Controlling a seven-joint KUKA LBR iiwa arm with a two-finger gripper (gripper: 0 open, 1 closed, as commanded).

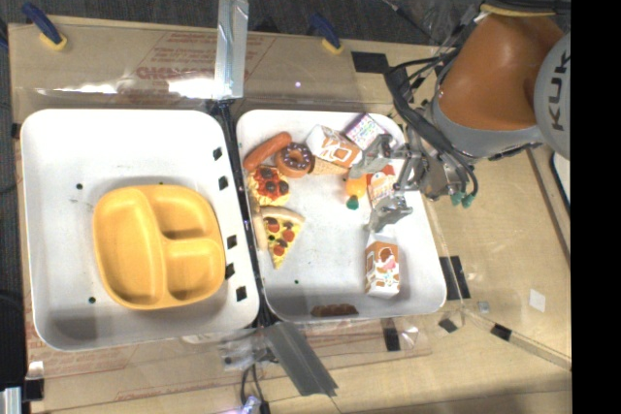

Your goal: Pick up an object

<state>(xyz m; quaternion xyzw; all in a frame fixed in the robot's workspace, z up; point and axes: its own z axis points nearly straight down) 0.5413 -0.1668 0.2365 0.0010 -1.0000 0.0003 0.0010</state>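
End effector (391, 192) hangs low over the right shallow white bin (335, 296), beside an orange carrot-shaped toy (361, 179); its grip I cannot tell.

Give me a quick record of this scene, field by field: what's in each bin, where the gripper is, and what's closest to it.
left bin: yellow divided tray
right bin: hot dog, donut, two pizza slices, carrot, three small cartons
gripper: low over the right bin's right side
nearest item: carrot and the carton beside it
grasp: nothing visibly between the fingers
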